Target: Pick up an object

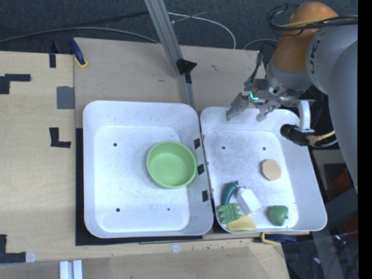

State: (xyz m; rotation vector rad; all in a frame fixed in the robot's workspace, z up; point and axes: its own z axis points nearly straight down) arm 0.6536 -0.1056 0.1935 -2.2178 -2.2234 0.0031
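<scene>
Camera view from above the bench showed the gripper [249, 110] poised over the far rim of the right bin [305, 173], its two fingers spread apart and grasping nothing. Well to the left of the jaws and nearer the camera, a green bowl [171, 164] sat upright in the left bin [102, 156], the lone item in that tray. Directly in front of the jaws, toward the camera, the right bin's speckled floor lay bare. Farther on in that direction, at the bin's near edge, a cluster of small things lay touching one another: a dark teal piece [229, 189], a green ridged item [228, 213], a white block [249, 201] and a yellow piece [244, 224]. Slightly to the right of the jaws and closer to them than the cluster, a round tan object [270, 170] rested alone on the bin floor. Beyond it, in the near right corner, lay a small green object [278, 214], just beside the cluster but apart from it. Above the jaws to the right, the arm's orange band [299, 34] met the grey wrist, with a black cable fitting [293, 133] at the bin's right wall.
</scene>
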